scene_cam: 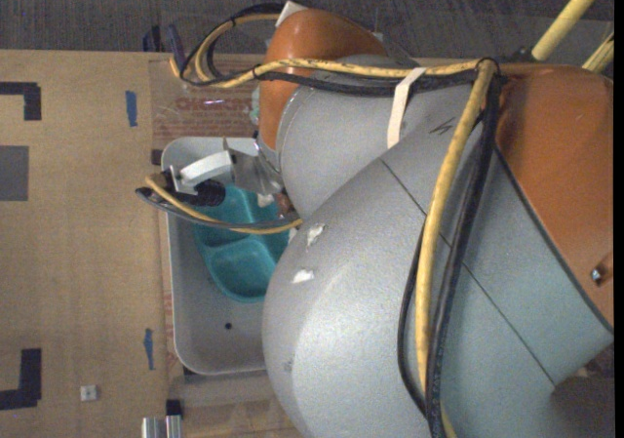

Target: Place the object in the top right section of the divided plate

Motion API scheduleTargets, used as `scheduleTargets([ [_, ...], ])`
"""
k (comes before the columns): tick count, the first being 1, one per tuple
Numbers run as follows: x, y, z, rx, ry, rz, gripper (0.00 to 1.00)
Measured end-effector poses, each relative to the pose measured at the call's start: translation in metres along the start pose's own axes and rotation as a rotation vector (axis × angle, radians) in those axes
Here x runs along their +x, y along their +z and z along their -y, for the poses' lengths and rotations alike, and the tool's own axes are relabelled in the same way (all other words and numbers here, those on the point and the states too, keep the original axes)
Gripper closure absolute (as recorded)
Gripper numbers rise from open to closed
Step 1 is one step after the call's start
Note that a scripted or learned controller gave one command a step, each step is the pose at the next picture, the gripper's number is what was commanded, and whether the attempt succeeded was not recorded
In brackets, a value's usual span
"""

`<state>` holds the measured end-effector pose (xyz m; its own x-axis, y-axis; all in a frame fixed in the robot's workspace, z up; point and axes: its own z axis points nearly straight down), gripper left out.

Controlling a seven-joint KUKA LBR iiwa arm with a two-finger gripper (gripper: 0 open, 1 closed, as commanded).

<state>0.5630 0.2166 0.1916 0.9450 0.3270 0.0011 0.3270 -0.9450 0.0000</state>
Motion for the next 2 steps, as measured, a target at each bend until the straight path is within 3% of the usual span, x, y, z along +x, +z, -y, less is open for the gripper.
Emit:
scheduleTargets([
  [1,0.0491,-0.0426,-0.0149,0.000,0.035,-0.001,0.00],
  [2,0.0495,-0.0523,-0.0164,0.000,0.039,-0.002,1.00],
])
